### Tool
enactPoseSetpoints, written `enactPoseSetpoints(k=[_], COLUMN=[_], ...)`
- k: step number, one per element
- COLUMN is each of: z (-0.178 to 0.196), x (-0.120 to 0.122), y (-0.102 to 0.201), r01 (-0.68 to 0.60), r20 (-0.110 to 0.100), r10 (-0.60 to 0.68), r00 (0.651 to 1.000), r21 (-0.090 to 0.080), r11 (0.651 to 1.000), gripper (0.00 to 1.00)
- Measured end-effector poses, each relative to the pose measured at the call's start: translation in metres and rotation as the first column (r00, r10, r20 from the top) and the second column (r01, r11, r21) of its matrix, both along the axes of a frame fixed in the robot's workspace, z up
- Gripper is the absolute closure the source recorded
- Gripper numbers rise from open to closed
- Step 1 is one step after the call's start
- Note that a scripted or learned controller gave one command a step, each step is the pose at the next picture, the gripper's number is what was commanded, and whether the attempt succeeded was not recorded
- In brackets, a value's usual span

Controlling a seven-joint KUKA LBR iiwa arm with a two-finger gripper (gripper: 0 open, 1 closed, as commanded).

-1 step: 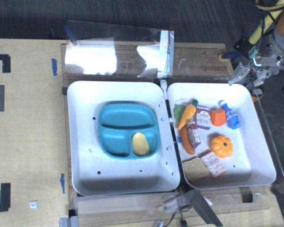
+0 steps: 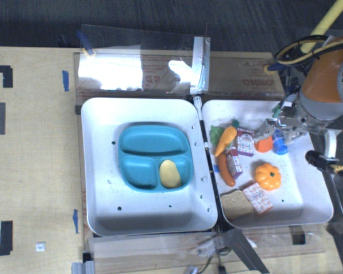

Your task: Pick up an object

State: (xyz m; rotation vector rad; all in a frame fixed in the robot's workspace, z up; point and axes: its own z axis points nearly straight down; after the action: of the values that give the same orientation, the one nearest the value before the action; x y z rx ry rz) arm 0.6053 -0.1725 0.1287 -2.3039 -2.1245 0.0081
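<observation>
Camera view from above, taking the orange pumpkin [image 2: 268, 176] in the right bin [image 2: 314, 207] as the marker. Nearest the front edge, just forward and left of the pumpkin, a slice of brown bread [image 2: 235, 203] touches a small red-and-white packet [image 2: 257, 197]. Left of the pumpkin a red sausage [image 2: 226, 169] lies beside a dark wrapped bar [image 2: 235, 164]. Farther back and left sit a pink-labelled packet [image 2: 244, 143], an orange carrot [image 2: 225, 140] and a green vegetable [image 2: 216, 135]. Behind the pumpkin, toward the far wall, the gripper [image 2: 272, 135] hangs low over a small orange piece [image 2: 264, 145] and a blue piece [image 2: 280, 146]; whether its grip is spread or closed I cannot tell. Well left of the pumpkin, the left bin [image 2: 97, 170] holds a blue divided tray [image 2: 151, 141] with a yellow lemon-like object [image 2: 170, 173] in one compartment. Both bins rest on the counter [image 2: 28, 170].
</observation>
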Motion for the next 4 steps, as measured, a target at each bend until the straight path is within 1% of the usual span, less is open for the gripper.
enactPoseSetpoints(k=[1, 2, 3, 4], z=[-0.040, -0.033, 0.062, 0.056], x=[-0.005, -0.008, 0.027, 0.024], y=[-0.019, -0.008, 0.091, 0.085], r01=[0.024, 0.014, -0.061, -0.051], r20=[0.014, -0.014, 0.022, 0.010], r10=[-0.024, -0.014, 0.061, 0.051], r00=[1.000, 1.000, 0.998, 0.999], r21=[0.003, 0.025, 0.000, -0.002], r11=[1.000, 1.000, 0.998, 0.999], gripper=[0.00, 1.00, 1.00, 0.00])
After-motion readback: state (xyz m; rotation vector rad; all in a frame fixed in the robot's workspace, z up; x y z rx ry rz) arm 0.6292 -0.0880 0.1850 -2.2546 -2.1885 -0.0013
